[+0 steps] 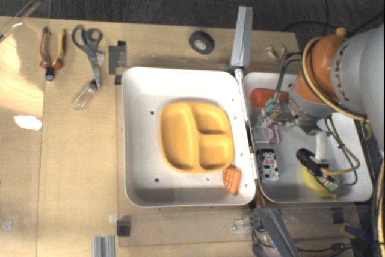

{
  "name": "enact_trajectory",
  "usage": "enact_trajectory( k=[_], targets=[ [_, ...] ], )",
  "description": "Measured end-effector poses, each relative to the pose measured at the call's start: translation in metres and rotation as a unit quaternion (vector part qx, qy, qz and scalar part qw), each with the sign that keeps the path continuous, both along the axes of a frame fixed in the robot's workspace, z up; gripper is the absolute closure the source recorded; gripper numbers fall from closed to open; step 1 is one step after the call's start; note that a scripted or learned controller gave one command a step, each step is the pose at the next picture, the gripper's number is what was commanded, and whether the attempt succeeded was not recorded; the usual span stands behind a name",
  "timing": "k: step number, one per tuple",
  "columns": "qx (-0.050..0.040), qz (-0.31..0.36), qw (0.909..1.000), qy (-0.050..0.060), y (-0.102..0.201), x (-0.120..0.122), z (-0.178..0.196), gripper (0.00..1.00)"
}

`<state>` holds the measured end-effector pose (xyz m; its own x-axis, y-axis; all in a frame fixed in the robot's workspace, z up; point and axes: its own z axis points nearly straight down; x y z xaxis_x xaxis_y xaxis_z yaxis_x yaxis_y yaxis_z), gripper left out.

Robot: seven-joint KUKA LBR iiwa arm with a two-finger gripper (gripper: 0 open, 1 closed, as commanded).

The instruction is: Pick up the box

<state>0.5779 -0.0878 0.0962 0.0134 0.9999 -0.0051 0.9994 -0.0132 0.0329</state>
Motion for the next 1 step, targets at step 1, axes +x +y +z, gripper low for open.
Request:
enact_trajectory(
  k=[1],
  targets=[
    [-0.0041, 0.000, 1.0000, -0.005, -0.0035, 0.0031, 0.0137, 1.00]
  ],
)
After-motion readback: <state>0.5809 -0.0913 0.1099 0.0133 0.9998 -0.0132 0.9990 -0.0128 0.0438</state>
